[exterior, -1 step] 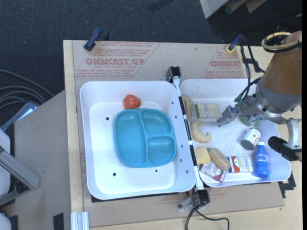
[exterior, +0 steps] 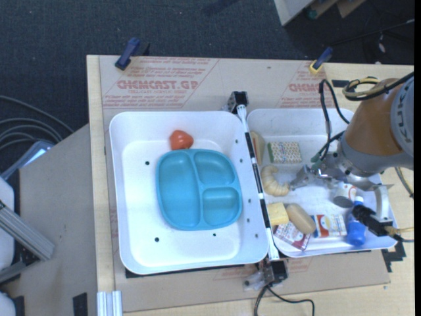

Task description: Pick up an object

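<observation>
My gripper (exterior: 304, 176) hangs low over the middle of the right bin (exterior: 309, 118), reaching in from the right below the arm's orange band (exterior: 371, 125). Its tip is just right of a pale croissant-shaped pastry (exterior: 273, 182); whether they touch is unclear. A green-dotted white box (exterior: 284, 152) lies behind the pastry. In front of it are a yellow cheese block (exterior: 277, 212) and a tan bread roll (exterior: 300, 218). A red and white carton (exterior: 330, 226) and a blue item (exterior: 356, 232) lie at the bin's front right.
The left bin (exterior: 131, 176) holds a blue divided plate (exterior: 198, 188) and a small orange-red object (exterior: 181, 139) behind it. A printed packet (exterior: 290, 236) lies at the right bin's front edge. Cables run along the arm at the right.
</observation>
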